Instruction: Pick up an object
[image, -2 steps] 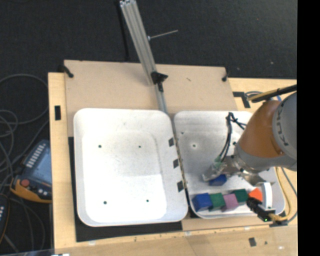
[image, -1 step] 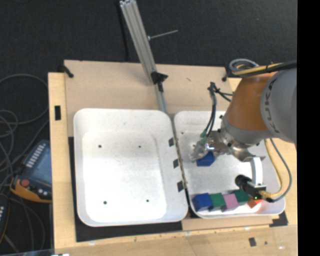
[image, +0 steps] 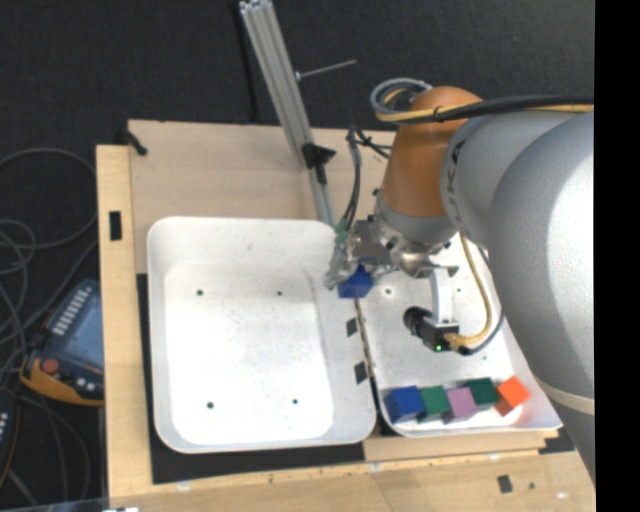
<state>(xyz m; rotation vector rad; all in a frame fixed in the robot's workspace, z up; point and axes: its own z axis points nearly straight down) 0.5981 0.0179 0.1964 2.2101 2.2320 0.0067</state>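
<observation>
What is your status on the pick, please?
Gripper over the seam between bins, blue block at its tip, grasp unconfirmed. Five blocks lined along right bin's near edge. Nothing in the way.

Grey arm reaches in from the right, orange band above the wrist; its gripper grips a small blue block.

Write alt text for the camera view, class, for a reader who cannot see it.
A grey robot arm reaches in from the right, its tool over the divide between two white bins with a blue block at its tip. Blue, green, pink, green and orange blocks line the right bin's near edge.
</observation>
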